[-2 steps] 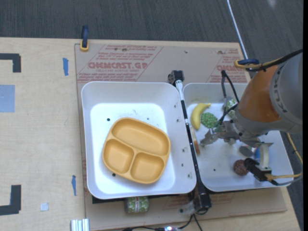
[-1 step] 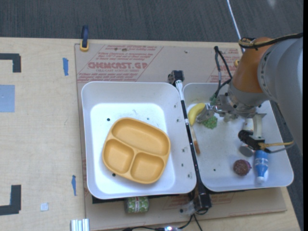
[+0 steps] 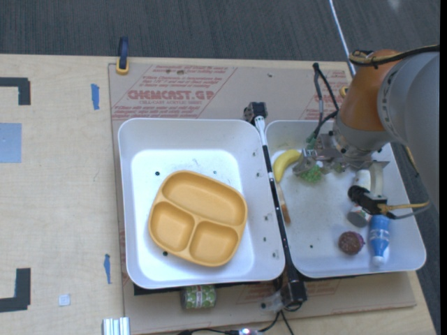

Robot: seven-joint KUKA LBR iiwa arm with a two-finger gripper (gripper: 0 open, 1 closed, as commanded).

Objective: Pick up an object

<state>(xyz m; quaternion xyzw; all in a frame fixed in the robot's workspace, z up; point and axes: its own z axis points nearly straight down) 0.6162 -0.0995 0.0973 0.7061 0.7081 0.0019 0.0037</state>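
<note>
Hand [image 3: 316, 160] w/ unreadable finger state sits mid-right of frame over small green leafy plastic veg [image 3: 311, 174]: prob. light, soft, bumpy; pinch across its middle.

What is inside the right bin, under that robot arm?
In the right bin lie a banana, a green leafy toy by the gripper, a brown ball, a blue bottle and a grey piece. The arm covers the bin's far right corner.

Right bin [image 3: 412, 253]: open floor mid-left; banana [image 3: 286, 163] and green item [image 3: 311, 174] crowd far-left; brown ball [image 3: 351, 242], blue bottle [image 3: 379, 237] block near-right. Left bin [image 3: 133, 187] taken by yellow tray [image 3: 198, 217].
</note>
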